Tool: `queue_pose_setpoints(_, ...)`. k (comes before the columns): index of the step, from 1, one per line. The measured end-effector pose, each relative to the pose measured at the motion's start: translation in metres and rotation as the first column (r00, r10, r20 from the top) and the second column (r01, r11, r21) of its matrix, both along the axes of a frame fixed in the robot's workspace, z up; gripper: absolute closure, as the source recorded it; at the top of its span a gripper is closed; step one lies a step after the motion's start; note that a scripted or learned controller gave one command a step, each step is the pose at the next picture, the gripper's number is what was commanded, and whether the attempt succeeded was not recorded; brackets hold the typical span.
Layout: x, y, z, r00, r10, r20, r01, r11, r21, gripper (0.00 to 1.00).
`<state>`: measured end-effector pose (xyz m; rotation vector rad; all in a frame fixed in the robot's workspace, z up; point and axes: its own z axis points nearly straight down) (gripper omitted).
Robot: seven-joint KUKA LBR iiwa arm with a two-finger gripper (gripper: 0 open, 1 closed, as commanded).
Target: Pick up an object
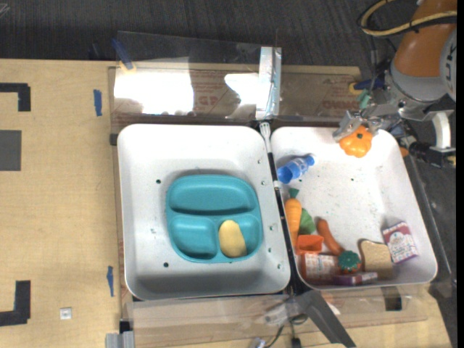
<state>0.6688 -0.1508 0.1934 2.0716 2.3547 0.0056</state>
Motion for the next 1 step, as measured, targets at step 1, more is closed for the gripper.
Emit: queue_pose_setpoints(1, 0.0008, 0.0002, 0.008, 1.0, 0.002, 0.0, -0.002, 1.0, -0.001, 1.0)
